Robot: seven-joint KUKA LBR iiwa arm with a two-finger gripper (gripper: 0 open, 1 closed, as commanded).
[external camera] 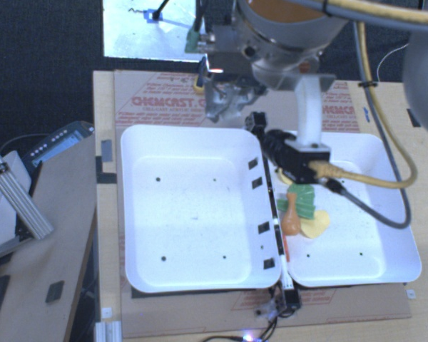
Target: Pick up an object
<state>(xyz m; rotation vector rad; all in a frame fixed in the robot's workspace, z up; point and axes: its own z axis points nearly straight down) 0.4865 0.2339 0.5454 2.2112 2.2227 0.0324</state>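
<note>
My fingers [225, 107] hang over the back edge of the left bin [192, 212], close to where the two bins meet. They look blurry, so I cannot tell if they are open or closed. The things to pick lie in the right bin [385, 262], by its left wall: a green thing [304, 197], an orange thing [291, 221] and a yellow thing [317, 225], all bunched close together.
</note>
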